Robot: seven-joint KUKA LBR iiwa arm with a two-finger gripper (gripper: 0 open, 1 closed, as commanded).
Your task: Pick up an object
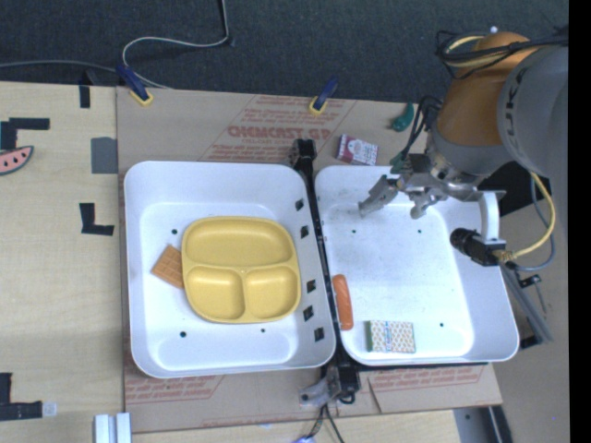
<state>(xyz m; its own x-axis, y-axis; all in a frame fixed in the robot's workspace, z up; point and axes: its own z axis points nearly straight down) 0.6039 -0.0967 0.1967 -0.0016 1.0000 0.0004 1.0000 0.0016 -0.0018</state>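
While the two fingers (374, 198) stand spread apart with nothing between them, you have the gripper (397, 199) poised over the upper part of the right bin (480, 335), in the centre-right of the frame. Beneath it lies only bare white floor, so closing here would catch nothing, by my reading.

Look further out for what you could pick up. The orange sausage-shaped piece (343, 302) lies along the right bin's left wall, lower centre of the frame, touching or nearly touching that wall. The small patterned packet (391, 336) lies flat near the bin's lower edge, just right of the orange piece and apart from it. In the left bin (148, 340) a yellow divided tray (242, 268) covers the middle, with a tan cracker-like piece (169, 266) tucked under its left side.

Here is what could go wrong. The orange piece hugs the wall, so a finger coming down on that side may strike the rim instead of reaching past it. The packet looks thin and flat; fingers may slide over it without getting a purchase. The yellow tray seems too broad for this spread.

For room, the right bin's middle is open floor, giving a free path downward in the frame toward either piece. Mind the black divider (309, 238) between the bins, and the small red carton (356, 149) just outside the top edge.
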